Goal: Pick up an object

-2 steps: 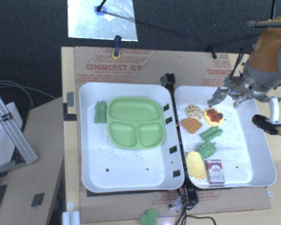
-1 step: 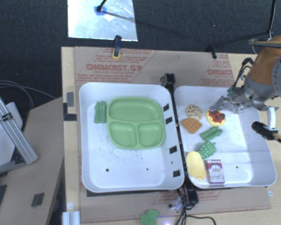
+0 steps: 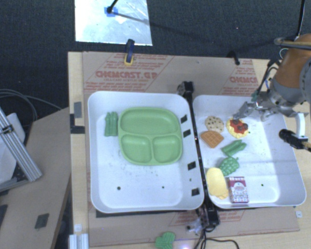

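The grey arm with its orange band (image 3: 296,61) reaches in from the right and bends down over the upper part of the right-hand shallow white bin (image 3: 285,162); its two-finger gripper (image 3: 247,111) hangs low, slanting left, just above and to the right of a small yellow-and-red toy food piece (image 3: 238,127); the metal fingers (image 3: 243,109) stand a little spread, with nothing between them.

Near that piece lie a round speckled cookie (image 3: 214,123) and an orange waffle (image 3: 212,138); below them a smooth green pod (image 3: 233,148), a knobbly green vegetable (image 3: 228,165), a pale yellow lump (image 3: 216,182) and a small red-and-white carton (image 3: 239,190).

The left-hand white bin (image 3: 101,188) holds a green three-compartment plastic plate (image 3: 149,136) with a green asparagus-like bundle (image 3: 111,124) just beside its left edge.
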Controlling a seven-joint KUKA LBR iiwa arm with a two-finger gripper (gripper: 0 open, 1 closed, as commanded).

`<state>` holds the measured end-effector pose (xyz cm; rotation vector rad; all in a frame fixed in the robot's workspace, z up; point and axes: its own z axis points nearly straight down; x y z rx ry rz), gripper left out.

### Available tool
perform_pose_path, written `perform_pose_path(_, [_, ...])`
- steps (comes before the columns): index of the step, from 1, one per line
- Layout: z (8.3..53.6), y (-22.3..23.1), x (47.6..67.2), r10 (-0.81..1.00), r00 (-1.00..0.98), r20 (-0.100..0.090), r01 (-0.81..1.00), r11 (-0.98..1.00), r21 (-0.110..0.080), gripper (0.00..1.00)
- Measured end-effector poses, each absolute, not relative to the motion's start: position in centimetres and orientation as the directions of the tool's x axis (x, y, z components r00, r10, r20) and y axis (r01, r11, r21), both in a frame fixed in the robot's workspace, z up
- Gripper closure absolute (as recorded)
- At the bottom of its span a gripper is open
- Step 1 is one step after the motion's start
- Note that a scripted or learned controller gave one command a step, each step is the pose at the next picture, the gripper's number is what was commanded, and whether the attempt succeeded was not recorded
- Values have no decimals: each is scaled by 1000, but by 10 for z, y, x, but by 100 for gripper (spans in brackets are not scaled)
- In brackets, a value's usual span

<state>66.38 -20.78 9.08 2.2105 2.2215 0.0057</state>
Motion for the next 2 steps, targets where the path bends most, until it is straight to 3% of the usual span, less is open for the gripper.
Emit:
perform_pose_path(1, [92, -207, 644, 1000, 0, -5, 1000, 1, 20, 0])
perform_pose_path(2, [91, -207, 661, 1000, -5, -2, 1000, 5, 10, 0])
